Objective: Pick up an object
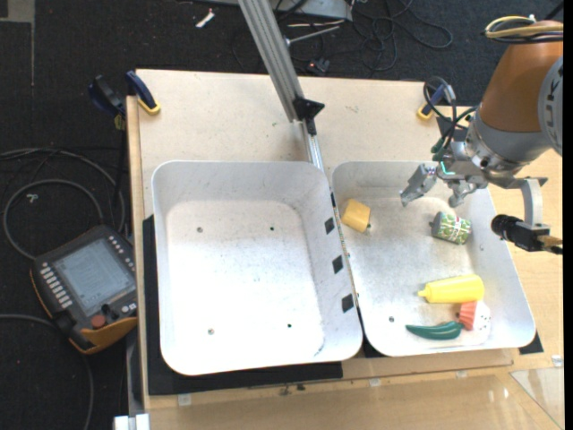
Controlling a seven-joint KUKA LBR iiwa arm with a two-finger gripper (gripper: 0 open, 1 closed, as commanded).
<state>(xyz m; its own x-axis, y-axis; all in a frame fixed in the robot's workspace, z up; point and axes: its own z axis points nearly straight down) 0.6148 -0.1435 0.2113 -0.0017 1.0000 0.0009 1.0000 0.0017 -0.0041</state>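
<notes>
Nearest the camera, at the lower right of the frame: green pepper (435, 330) lying across the right bin's (394, 267) front edge, long axis left-right, tip to the left. Just beside it, strawberry (472, 315), and above both a yellow bottle (451, 288), long axis left-right, narrow end left. Further up, small green-and-white can (451, 227) on its side, label too blurred to read. Directly above that can, gripper (437, 186), fingers spread apart, nothing between them. Yellow block (356, 215) well left of gripper, near the divider. Left bin (179, 186) alongside.
</notes>
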